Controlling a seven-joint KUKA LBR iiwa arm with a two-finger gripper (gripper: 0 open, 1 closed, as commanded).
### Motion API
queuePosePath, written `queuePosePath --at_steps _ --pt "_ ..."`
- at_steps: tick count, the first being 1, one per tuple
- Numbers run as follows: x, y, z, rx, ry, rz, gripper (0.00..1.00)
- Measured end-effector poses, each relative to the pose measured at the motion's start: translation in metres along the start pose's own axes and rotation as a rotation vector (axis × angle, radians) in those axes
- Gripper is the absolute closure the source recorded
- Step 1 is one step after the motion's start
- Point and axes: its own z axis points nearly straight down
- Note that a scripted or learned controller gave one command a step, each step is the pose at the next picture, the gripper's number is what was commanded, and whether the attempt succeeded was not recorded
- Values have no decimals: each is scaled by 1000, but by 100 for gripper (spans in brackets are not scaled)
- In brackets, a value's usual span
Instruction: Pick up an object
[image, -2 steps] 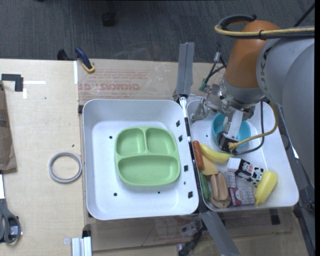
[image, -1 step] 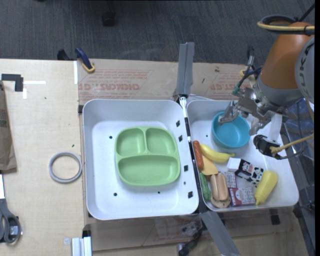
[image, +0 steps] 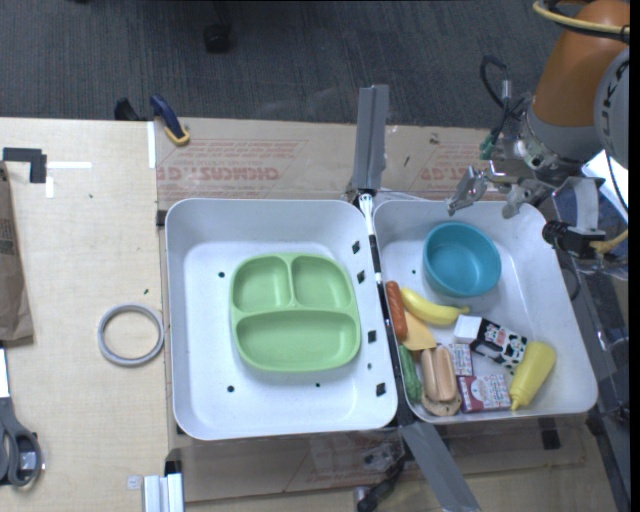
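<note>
My gripper (image: 488, 200) hangs over the back edge of the right bin (image: 570, 330), open, with nothing between its two fingertips (image: 460, 200). Just below it a blue bowl (image: 462, 258) sits in the bin's back half. In front of the bowl lie a banana (image: 432, 308), a red sausage (image: 397, 310), a hot dog bun (image: 438, 378), a yellow bottle (image: 530, 372), a black-and-white carton (image: 497, 342) and a red packet (image: 482, 392). A green divided plate (image: 295, 312) lies in the left bin (image: 190, 330).
A grey post (image: 372, 140) stands behind the seam between the bins. On the bench to the left lie a tape ring (image: 131, 333), scissors (image: 18, 452) and a blue clamp (image: 170, 119). Cables hang by the arm at the right.
</note>
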Motion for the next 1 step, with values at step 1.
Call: queuePosePath --at_steps 1 --pt "-52 -86 81 2 1 27 0"
